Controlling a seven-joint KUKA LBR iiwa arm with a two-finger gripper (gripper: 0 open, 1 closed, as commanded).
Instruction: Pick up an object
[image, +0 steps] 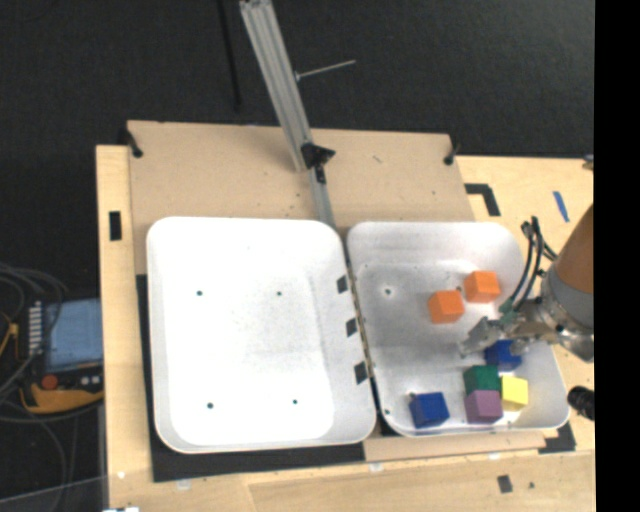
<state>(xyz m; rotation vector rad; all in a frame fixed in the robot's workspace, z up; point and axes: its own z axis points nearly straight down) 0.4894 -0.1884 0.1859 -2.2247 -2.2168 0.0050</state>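
A blue cube (428, 409) sat lowest in the right bin (400, 255), square to its front wall. Right of it clustered purple (484, 405), green (482, 378) and yellow (514, 390) cubes; two orange cubes (446, 306) lay higher. The arm (572, 270) reached in from the right edge, its pincer (488, 335) beside another blue block (502, 353); its grip I cannot tell. The left bin (160, 300) shared the tabletop (250, 150).

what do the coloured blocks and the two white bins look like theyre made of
The blocks, such as the orange block and the blue block, look like painted wood or solid plastic: flat even colour, crisp edges, matte faces. Which one, the view leaves open. The left bin and right bin look like thin moulded plastic: rounded corners, smooth white walls, with a soft sheen on the right one.
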